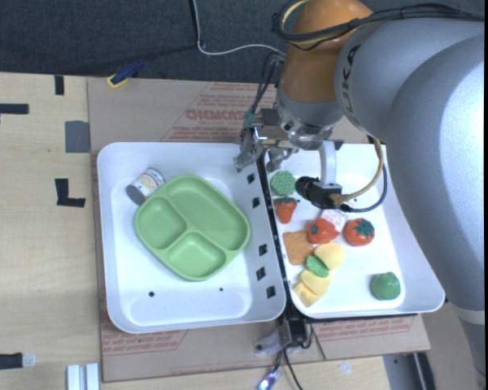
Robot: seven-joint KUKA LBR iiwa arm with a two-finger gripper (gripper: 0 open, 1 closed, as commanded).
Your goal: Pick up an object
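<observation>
Bench carries two white bins; right bin (407, 242) holds toy food, left bin (114, 218) a green tray (193, 227) and a small can (145, 184). Your gripper (286, 146) hangs over the right bin's far-left corner. Fingers probably hidden by the wrist; you cannot tell their spread. Nearest target: green piece (282, 183), just nearside of the gripper, the carrot (285, 210) beyond it

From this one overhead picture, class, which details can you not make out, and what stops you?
1. The hand: its fingers sit under the grey arm's orange-banded wrist, so their state is hidden.
2. The small silver tin beside the green divided plastic plate: its label is too small to read.
3. The right white bin: the arm covers its far right side.
</observation>
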